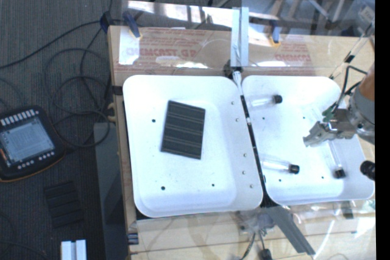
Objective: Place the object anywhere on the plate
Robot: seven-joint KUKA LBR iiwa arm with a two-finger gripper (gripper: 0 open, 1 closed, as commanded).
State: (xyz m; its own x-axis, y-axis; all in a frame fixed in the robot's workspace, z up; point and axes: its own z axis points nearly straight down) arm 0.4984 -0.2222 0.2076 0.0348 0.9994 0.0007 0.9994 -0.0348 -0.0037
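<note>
Bench (183, 45): we see a wooden top carrying two shallow white bins side by side, with a clear upright panel along its far edge.
Left bin (140, 186): we note it sits toward the bench's left edge, its right wall touching the other bin.
Right bin (292, 192): it reaches toward the bench's right edge; the arm comes in over its right wall.
Arm (368, 100): grey, with an orange patch at its upper part, entering from the right over the right bin.
Plate (183, 129): a dark, ribbed rectangular slab lying flat near the middle of the left bin, slightly rotated; we see nothing resting on it.
Gripper (312, 138): above the right bin's floor, right of centre, fingers pointing left; we cannot tell whether they are apart or together, and we see nothing between them.
Far tube (265, 100): clear tube with a black cap, lying near the right bin's far left corner.
Near tube (280, 165): same kind, near the bin's near left corner, well apart from the plate.
Third tube (335, 162): just beside the gripper, toward the bin's near right corner, partly blurred.
</note>
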